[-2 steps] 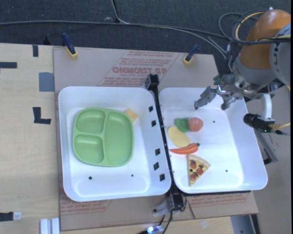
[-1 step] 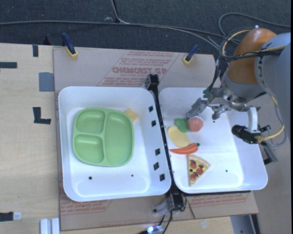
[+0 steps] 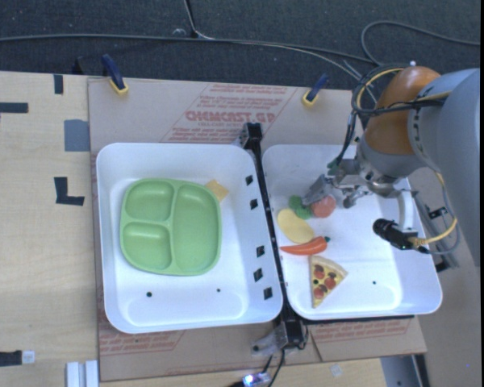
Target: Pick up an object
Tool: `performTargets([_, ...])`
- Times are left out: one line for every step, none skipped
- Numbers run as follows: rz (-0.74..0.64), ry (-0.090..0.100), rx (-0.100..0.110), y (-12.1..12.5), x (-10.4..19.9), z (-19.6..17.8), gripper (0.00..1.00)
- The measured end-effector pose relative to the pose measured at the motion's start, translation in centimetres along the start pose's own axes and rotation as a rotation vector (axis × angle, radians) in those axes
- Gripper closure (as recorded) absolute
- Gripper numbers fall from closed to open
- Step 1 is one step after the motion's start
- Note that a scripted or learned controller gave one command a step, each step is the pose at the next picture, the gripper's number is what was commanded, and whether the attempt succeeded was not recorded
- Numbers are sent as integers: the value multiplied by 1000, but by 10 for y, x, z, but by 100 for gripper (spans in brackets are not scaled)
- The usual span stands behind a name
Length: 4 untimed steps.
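Gripper (image 3: 321, 193) is low in the right bin (image 3: 387, 289), right at the red-and-green toy (image 3: 319, 208), but whether it has closed on it I cannot tell, so the pick looks unfinished, lift to come.

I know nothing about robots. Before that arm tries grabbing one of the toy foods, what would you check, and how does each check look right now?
1. Claw positioned over the right bin: ok, it sits near the red and green pieces.
2. Claw open or shut: cannot tell.
3. Anything already held: cannot tell.
4. Targets spaced apart: not ok, the yellow piece and the chili pepper touch.
5. Pizza slice free-standing: ok, apart from the others.
6. Green tray out of the way: ok, it lies in the left bin.
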<state>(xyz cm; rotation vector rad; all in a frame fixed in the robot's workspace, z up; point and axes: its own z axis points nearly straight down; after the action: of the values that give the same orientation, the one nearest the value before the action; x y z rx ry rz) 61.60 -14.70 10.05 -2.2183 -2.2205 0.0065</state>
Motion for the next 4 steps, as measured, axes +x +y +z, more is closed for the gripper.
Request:
performTargets([-2, 1, -2, 1, 1, -12, 100])
performTargets([1, 1, -8, -7, -2, -60, 100])
performTargets([-1, 0, -10, -6, -2, -113, 100])
performTargets([-5, 2, -3, -10, 57, -105, 100])
